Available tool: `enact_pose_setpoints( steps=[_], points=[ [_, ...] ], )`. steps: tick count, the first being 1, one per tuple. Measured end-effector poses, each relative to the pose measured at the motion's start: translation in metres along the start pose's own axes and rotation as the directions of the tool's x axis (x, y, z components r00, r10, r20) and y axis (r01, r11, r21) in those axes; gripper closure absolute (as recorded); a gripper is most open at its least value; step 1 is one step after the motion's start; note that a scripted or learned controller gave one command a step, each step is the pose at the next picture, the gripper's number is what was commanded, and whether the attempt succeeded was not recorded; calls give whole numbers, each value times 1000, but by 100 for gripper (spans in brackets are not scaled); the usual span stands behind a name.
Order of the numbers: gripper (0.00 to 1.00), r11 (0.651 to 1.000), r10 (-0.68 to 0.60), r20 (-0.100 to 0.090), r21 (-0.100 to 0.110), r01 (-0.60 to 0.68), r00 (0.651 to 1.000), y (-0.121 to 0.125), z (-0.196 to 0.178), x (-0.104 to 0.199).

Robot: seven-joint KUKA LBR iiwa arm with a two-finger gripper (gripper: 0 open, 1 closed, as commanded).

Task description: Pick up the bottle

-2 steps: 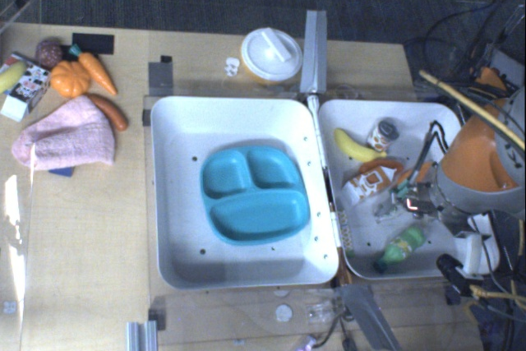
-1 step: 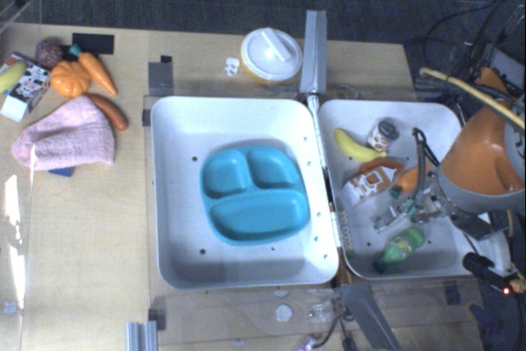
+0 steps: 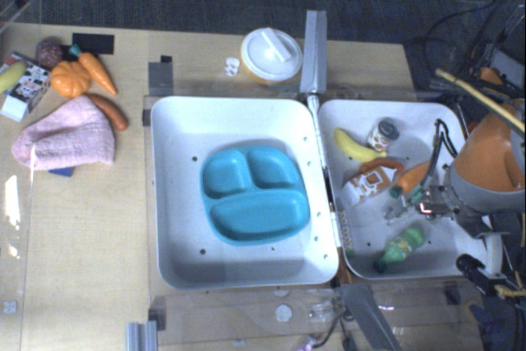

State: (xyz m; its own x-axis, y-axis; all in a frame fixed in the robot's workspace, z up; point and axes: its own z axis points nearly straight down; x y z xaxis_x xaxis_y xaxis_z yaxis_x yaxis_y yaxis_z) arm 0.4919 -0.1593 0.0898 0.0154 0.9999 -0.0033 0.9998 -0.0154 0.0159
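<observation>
The bottle (image 3: 401, 247) is green with a dark cap and lies on its side near the front wall of the right bin (image 3: 448, 255), cap pointing front-left. My gripper (image 3: 408, 208) hangs over the middle of that bin, just behind the bottle and apart from it. The grey arm with its orange band (image 3: 491, 162) comes in from the right. Nothing shows in the gripper's grasp.
A banana (image 3: 354, 145), a small can (image 3: 384, 131), a carton (image 3: 369, 180) and an orange carrot (image 3: 413, 175) lie behind the gripper. A blue divided tray (image 3: 255, 193) sits in the left bin (image 3: 177, 177). A pink cloth (image 3: 67, 137) and toy food lie far left.
</observation>
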Motion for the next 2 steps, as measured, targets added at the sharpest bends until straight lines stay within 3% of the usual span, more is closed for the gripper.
enact_pose_setpoints(
  steps=[1, 2],
  points=[
    [0, 973, -233, 3, -1, 233, 973, -1, -1, 29],
    [0, 963, 271, 2, 1, -271, 963, 0, 0, -17]
  ],
)
